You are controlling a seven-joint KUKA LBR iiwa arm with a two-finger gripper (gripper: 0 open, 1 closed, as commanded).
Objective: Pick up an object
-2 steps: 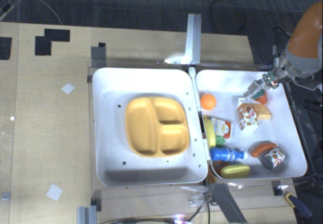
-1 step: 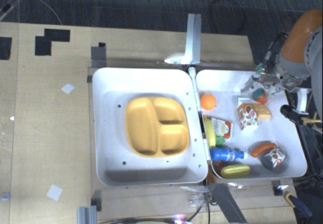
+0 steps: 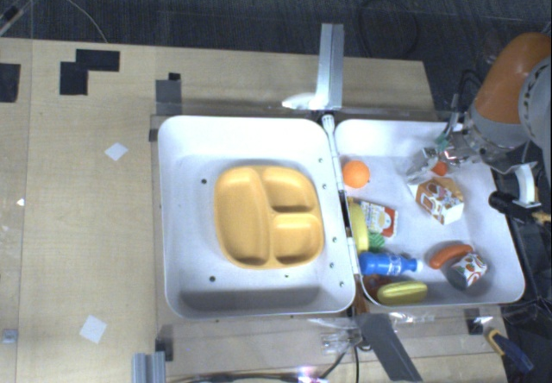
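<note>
My gripper (image 3: 437,159) hangs over the back right part of the right bin (image 3: 379,133), reaching in from the right under the arm's orange band. Just in front of it lies a small orange-and-white box (image 3: 440,200). A small orange-red spot shows right at the gripper's tip; I cannot tell what it is. Further objects in this bin: an orange ball (image 3: 355,172), a red-and-white packet (image 3: 378,218), a yellow piece (image 3: 358,232), a blue bottle (image 3: 387,265), a yellow-green oval (image 3: 402,291), a red-orange sausage shape (image 3: 451,254) and a patterned cup (image 3: 468,270).
The left bin (image 3: 185,200) holds a yellow divided tray (image 3: 267,216). A metal post (image 3: 331,66) stands behind the wall between the two bins. Black cables and arm parts (image 3: 517,200) crowd the right bin's right rim.
</note>
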